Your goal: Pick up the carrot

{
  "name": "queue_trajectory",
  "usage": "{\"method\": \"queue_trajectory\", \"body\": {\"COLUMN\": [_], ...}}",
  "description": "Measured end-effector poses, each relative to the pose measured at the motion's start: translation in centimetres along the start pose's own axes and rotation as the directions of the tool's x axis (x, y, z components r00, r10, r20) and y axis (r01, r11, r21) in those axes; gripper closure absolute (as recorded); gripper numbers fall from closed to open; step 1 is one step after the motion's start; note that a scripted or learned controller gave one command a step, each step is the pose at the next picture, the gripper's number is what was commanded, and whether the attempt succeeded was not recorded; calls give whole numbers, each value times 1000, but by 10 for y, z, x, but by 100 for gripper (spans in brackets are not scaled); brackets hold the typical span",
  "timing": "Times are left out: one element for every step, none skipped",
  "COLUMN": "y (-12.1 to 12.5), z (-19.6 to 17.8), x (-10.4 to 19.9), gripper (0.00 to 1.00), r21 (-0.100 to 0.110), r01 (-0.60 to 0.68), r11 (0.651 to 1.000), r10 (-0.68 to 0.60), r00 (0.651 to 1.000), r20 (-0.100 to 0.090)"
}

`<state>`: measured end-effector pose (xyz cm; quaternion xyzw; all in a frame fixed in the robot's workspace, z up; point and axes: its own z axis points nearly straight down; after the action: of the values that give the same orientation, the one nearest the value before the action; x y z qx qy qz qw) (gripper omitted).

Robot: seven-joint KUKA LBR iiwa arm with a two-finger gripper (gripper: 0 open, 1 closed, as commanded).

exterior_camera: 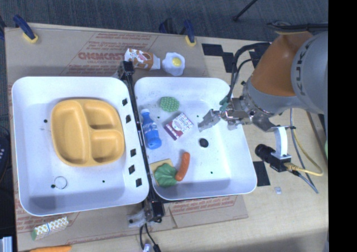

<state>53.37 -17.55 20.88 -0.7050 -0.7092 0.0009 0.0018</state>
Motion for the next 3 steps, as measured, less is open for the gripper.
{"method": "queue_trajectory", "body": {"y": [-38,-38,-57], "z": [118,108,18], "x": [47,48,87], "gripper": [0,100,100], "r21": [0,2,1], "r01": [-37,-32,-236], "r11": [999,999,972], "r10": [37,32,236], "r00": [999,999,972], "r20": [0,-1,0]}}
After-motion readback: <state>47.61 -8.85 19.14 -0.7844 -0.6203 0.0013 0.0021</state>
